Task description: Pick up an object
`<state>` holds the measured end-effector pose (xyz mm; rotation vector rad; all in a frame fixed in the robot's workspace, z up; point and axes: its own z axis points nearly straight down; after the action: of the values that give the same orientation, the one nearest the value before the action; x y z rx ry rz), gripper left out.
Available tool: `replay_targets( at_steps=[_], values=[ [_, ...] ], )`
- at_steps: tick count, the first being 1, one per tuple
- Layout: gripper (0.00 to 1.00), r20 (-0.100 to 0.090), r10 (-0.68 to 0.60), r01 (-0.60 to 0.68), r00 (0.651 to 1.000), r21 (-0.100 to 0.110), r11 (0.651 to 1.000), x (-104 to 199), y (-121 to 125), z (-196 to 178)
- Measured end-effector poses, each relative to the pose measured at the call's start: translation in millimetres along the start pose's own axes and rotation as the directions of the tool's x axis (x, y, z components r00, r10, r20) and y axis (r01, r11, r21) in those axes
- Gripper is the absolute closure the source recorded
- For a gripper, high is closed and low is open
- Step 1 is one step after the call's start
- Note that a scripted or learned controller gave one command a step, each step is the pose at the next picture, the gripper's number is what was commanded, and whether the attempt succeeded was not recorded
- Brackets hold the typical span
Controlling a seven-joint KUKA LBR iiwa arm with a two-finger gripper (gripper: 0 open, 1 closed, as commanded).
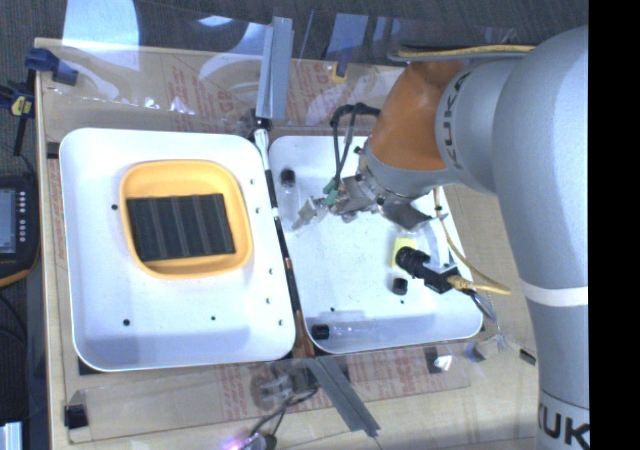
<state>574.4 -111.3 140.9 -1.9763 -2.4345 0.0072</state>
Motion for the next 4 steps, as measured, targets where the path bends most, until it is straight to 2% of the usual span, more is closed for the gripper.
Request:
replay_targets(
  at_steps=[1, 2, 3, 4],
  values=[
    [0.0, 0.014, -0.023, 0.024, 1.0, -0.008, 1.0, -6.0, 13.6, 46.7],
    [1.0, 0.007, -0.029, 0.029, 1.0, -0.004, 1.0, -3.4, 13.5, 37.7],
    [1.0, 0.01, 0.024, -0.024, 1.0, -0.001, 1.0, -42.5, 62.8, -25.0],
    [1.0, 0.0, 0.218, -0.218, 0.976, -0.005, 0.976, -49.1, -6.0, -102.6]
  ],
)
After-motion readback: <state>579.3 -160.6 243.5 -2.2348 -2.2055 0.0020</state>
